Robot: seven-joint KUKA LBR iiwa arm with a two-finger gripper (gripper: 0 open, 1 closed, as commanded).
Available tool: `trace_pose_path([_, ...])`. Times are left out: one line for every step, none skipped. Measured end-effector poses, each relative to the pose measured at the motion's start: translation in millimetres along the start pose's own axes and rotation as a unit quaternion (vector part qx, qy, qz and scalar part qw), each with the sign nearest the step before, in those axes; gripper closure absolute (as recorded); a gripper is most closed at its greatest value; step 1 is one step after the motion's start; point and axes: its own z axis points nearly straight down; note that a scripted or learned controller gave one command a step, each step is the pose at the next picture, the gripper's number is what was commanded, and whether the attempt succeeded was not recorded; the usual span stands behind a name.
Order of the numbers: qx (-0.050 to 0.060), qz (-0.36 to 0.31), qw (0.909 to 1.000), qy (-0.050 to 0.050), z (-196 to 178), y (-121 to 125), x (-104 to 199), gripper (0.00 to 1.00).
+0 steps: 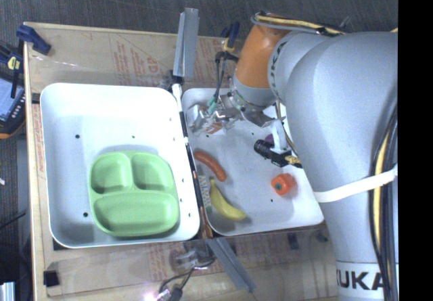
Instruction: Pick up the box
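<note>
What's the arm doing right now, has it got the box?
Gripper low in the right bin, far-left corner; fingers unclear. No box identifiable from here. Sausage, banana, orange piece lie nearby; green tray in left bin.

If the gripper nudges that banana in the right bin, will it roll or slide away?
The banana is curved and lies flat, so it would probably pivot or slide rather than roll. It lies near the right bin's left wall, which would likely stop it. Its skin looks smooth, perhaps plastic, so the fingers might slip.
</note>
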Motion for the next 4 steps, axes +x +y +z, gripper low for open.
trace_pose_path([-0.012, -0.007, 0.9999, 0.008, 4.2, -73.4, 14.0, 0.0])
trace_pose_path([-0.015, -0.009, 0.9998, 0.008, 1.7, -19.0, 8.9, 0.0])
trace_pose_path([-0.007, 0.005, 0.9999, 0.007, 1.1, 5.5, 4.1, 0.0])
trace_pose_path([-0.005, 0.002, 1.0, 0.006, -9.8, 4.9, 3.1, 1.0])
